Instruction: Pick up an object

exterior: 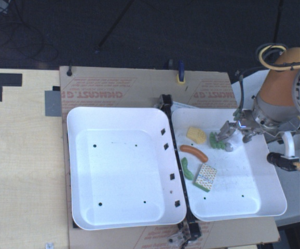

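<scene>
a pale wooden bench (20, 160) carries a cardboard sheet (129, 90) with two white bins (77, 139) on it.

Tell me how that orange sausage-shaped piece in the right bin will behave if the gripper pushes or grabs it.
The orange sausage-shaped piece is long and rounded, so a sideways push would probably roll it. It looks smooth, perhaps plastic, so it may slip between fingers. It lies apart from the yellow piece and green piece, leaving room around it.
</scene>
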Available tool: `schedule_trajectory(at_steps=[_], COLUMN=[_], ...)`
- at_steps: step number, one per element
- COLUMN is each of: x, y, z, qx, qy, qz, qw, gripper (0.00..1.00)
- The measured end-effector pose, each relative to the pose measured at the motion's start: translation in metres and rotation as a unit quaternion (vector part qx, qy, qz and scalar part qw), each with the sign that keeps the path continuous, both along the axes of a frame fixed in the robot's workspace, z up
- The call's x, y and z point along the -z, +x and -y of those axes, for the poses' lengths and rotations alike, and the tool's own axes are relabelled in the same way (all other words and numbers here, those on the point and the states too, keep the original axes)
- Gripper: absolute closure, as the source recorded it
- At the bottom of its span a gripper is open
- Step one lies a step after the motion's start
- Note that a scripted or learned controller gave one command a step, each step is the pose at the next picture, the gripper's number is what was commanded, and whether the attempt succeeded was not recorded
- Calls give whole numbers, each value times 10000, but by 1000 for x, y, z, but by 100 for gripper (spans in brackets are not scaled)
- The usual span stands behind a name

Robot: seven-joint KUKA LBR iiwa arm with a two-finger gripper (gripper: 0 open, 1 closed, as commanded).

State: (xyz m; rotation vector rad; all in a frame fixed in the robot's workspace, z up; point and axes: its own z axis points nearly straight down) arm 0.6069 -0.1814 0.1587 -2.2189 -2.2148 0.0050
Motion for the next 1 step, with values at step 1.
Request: schedule_trajectory(at_steps=[1], x=[37], y=[-22], z=[-78], qx=[-34], qy=[14], qz=[-11], qw=[10000], gripper=[0])
